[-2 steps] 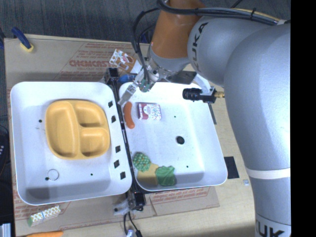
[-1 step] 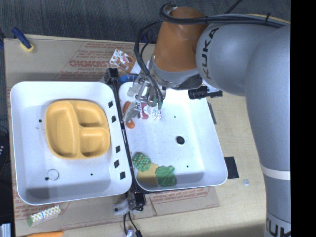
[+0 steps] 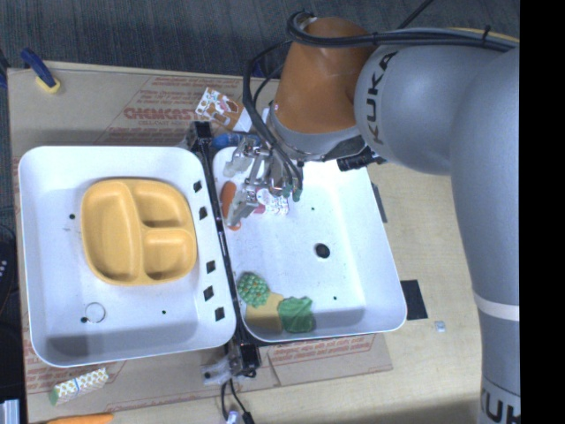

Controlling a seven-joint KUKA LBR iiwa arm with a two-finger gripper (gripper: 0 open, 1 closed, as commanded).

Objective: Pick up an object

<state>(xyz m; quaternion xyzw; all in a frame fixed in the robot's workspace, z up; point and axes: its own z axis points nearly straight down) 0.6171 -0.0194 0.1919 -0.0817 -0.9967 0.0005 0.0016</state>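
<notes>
Here my fingers hang low over the right bin, near its left wall, beside a small orange-red object; whether they grip it, I cannot tell. The yellow tray fills the left bin.

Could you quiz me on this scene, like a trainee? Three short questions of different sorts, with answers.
1. True or false: the yellow divided tray lies in the right bin.
2. Which corner of the right bin holds the green toys? A) near left B) far right C) near right
3. Fill in: the gripper hangs over the ____ bin, near its left wall.

Key: 1 false, it lies in the left bin. 2 A. 3 right.
</notes>
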